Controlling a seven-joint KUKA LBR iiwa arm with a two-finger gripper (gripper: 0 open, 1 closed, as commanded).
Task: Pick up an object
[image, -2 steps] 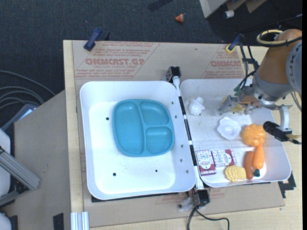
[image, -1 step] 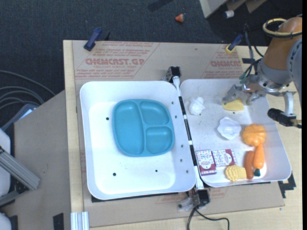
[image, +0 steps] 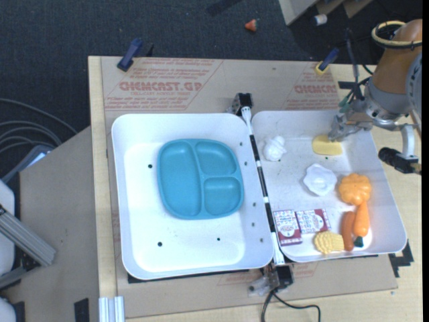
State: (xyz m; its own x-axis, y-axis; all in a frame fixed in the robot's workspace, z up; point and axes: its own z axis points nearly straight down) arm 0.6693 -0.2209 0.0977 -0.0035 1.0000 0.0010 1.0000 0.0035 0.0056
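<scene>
Cheese-yellow wedge [image: 327,146], pale and flat, lies at the far end of the right bin [image: 385,200]. Gripper [image: 340,130] is down at its far edge, touching it; finger spread is too blurred to tell.

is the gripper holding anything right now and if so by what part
Cannot be told: the gripper sits at the top edge of the yellow piece, without it visibly between the fingers.

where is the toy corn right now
In the camera view the toy corn lies in the right bin, near its front edge, between the red-and-white card on its left and the toy carrot on its right.
</scene>
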